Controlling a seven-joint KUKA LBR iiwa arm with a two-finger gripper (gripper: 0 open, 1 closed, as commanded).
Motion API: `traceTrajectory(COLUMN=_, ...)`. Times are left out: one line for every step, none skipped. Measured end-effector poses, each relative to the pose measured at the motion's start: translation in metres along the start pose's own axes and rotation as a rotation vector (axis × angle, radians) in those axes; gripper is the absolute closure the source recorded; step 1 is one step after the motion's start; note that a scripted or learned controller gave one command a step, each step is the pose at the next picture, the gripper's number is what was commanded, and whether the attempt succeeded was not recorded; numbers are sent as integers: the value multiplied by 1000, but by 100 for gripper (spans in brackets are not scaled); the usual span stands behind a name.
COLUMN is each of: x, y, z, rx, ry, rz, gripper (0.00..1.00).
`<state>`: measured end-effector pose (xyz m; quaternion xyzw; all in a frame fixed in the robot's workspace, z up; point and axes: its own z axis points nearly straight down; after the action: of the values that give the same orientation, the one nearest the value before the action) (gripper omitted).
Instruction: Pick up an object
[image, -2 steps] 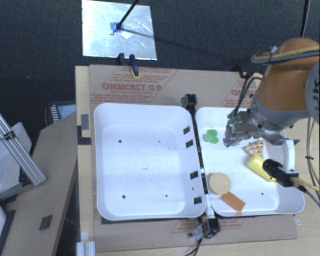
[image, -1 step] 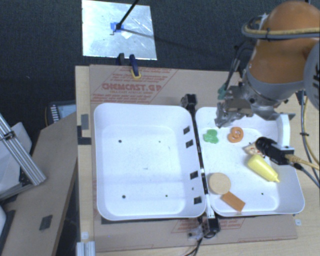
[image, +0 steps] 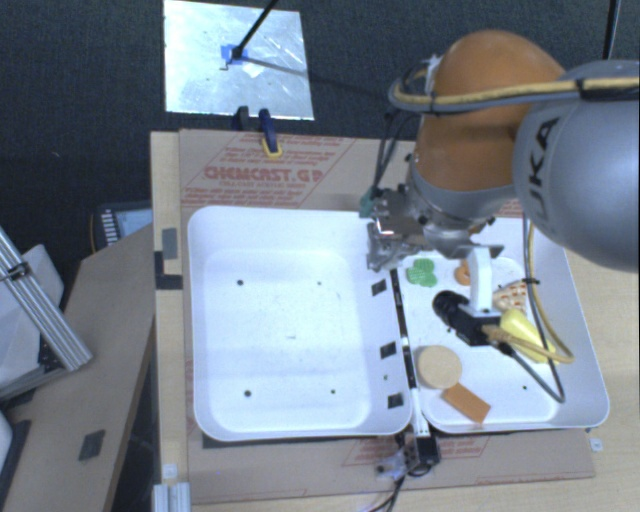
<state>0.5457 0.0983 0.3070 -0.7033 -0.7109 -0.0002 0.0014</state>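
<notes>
From my console I see the claw (image: 383, 243) low over the far corner of the right bin (image: 590, 400), hard against the ridge where it meets the left bin (image: 290, 330). The wrist hides its tips, so I cannot tell whether it is open or closed, and I see nothing held in it.

The nearest thing to pick is the green piece (image: 421, 270). It lies on the bin floor just beside the claw, on the arm's side. A small orange piece (image: 462, 274) lies near it. The tan disc (image: 439, 366) and the orange-brown block (image: 466, 404) lie well apart from the claw, near the front rim.

My main worry is placement. The claw looks offset towards the ridge rather than centred on the green piece, so a straight descent would likely meet the bin wall or close on nothing. The green piece also looks small and low, and I judge a glancing touch could push it towards the orange piece instead of seating it. The arm's bulk also covers that corner, so I would struggle to confirm a grasp from here.
</notes>
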Motion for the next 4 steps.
traceTrajectory(x=-13, y=-48, z=-66, rx=-8, ry=0, rz=6, gripper=100)
traceTrajectory(x=30, y=-22, z=-67, rx=-6, ry=-1, rz=3, gripper=100)
traceTrajectory(x=33, y=-60, z=-160, rx=-13, ry=3, rz=4, gripper=100)
traceTrajectory(x=89, y=-59, z=-195, rx=-7, ry=1, rz=1, gripper=100)
